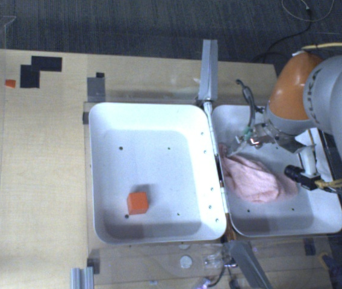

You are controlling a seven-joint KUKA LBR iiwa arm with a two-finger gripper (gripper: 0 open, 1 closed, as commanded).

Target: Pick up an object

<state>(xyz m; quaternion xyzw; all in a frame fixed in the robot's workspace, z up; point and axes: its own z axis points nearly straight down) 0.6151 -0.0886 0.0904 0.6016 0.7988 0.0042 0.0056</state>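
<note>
In the right bin (333, 218), a crumpled pink cloth (252, 178) lay against the wall next to the left bin (99, 179). The gripper (250, 138) sat just above the cloth's upper end, close to it, though whether it touched was unclear. How its jaws stood could not be told. An orange block (138, 203) rested alone in the left bin, near the front corner.

Orange block (138, 203) in plain white left bin (105, 161). Pale pink cloth (252, 179) in white right bin (324, 212). Worktop (38, 179) light tan wood, with black marks (37, 70) and small orange square (10, 83). Arm (333, 95) grey, orange band.
</note>
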